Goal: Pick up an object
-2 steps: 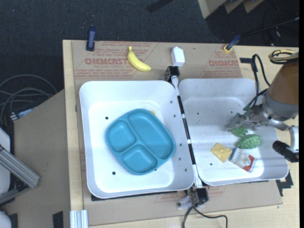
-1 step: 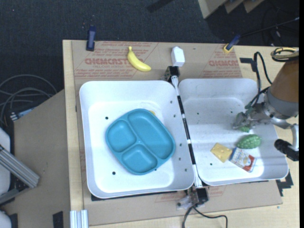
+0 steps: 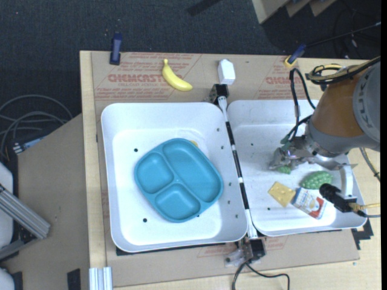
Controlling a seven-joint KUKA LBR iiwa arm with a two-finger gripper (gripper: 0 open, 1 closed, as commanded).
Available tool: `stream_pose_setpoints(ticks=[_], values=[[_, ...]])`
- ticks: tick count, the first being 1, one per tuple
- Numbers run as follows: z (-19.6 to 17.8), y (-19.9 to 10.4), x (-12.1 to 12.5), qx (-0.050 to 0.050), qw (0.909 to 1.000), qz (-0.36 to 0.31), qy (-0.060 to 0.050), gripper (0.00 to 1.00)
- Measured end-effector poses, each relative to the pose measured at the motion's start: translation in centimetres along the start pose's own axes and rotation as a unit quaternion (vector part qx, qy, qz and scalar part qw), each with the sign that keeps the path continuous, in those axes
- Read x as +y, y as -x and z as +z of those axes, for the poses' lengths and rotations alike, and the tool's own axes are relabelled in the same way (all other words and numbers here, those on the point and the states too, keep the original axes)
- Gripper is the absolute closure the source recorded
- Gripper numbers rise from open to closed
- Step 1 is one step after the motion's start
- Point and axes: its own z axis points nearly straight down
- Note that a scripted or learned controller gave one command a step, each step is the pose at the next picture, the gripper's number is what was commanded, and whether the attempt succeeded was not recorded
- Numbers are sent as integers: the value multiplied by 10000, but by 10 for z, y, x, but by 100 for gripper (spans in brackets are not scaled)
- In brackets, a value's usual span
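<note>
Two white bins are sitting side by side on the counter (image 3: 91, 162), and I am reading them from the left. Just beyond the left bin's far edge a yellow banana (image 3: 175, 77) is lying on bare counter, with a small white block (image 3: 226, 71) near the far end of the seam between the bins. The left bin (image 3: 115, 125) is carrying a blue divided plate (image 3: 177, 179), which is taking up most of its floor.

Crossing the seam into the right bin (image 3: 254, 119), I am watching the gripper (image 3: 284, 161) hanging low over the middle of the floor, the grey arm with its orange band reaching in from the right edge. I cannot tell whether the jaws are open or closed, and I am seeing nothing clearly held between them.

My likeliest targets are lying toward the bin's near edge from the jaws: a yellow cracker-like square (image 3: 280, 193) is sitting nearest, and a white packet with red print (image 3: 309, 202) is touching its right side, long axis slanting toward the near right corner. A green lumpy object (image 3: 317, 178) is resting just right of the jaws, beside the wrist. The packet and square are crowding each other, so I am judging that a clean grasp on one may nudge the other.
</note>
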Motion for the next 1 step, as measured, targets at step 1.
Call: stream_pose_setpoints(ticks=[1], values=[[-86, -74, 3, -8, 10000, -1, 16, 100]])
